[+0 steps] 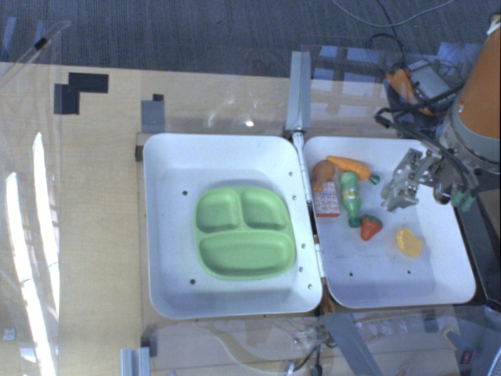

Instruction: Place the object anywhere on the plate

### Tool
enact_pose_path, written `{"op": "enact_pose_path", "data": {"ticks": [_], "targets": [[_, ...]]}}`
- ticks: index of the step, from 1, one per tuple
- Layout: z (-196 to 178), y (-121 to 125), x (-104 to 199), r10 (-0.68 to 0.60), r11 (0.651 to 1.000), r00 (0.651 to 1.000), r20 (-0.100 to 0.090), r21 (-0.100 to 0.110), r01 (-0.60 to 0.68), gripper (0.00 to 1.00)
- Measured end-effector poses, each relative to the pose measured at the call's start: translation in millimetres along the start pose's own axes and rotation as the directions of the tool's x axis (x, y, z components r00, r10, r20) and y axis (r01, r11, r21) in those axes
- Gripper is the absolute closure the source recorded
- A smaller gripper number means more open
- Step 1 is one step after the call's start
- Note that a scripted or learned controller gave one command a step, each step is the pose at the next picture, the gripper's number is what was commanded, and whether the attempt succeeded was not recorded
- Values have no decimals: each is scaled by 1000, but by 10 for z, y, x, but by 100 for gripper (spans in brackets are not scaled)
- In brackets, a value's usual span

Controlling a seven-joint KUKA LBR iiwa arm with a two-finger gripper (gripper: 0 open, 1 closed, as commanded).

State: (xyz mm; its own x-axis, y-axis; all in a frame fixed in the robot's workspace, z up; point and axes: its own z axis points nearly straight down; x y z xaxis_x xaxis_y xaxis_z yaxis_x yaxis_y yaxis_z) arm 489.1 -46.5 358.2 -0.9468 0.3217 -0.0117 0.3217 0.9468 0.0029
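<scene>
The green plate (pixel 244 233), with two small compartments above one wide one, lies in the middle of the left bin (pixel 168 288), a little left of the frame's centre. The objects to choose from sit in the right bin (pixel 438 288). Along its left side, near the wall shared with the other bin, are a brown rounded item (pixel 322 172), an orange carrot (pixel 348 165) lying aslant above it, a red-and-white packet (pixel 327 200) and a green bottle (pixel 351 197) just beside the packet. Below the bottle is a small red strawberry-like piece (pixel 369 227), and further right, apart from the rest, a yellow piece (pixel 409 243). The gripper (pixel 398 194) hangs over the right bin's upper middle, to the right of the bottle and above the yellow piece; its fingers stand slightly apart with nothing between them. The grey arm (pixel 470 139) with its orange band enters from the upper right. Both bins rest on a pale wooden counter (pixel 86 233).
</scene>
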Motion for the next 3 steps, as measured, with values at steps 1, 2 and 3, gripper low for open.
{"op": "enact_pose_path", "data": {"ticks": [1,2,3], "targets": [[-759,-252,-696,97,995,995,5,-1,-97,100],[45,450,-814,89,996,996,-3,0,-89,100],[356,1089,-525,-25,1000,1000,-4,-2,25,100]]}}
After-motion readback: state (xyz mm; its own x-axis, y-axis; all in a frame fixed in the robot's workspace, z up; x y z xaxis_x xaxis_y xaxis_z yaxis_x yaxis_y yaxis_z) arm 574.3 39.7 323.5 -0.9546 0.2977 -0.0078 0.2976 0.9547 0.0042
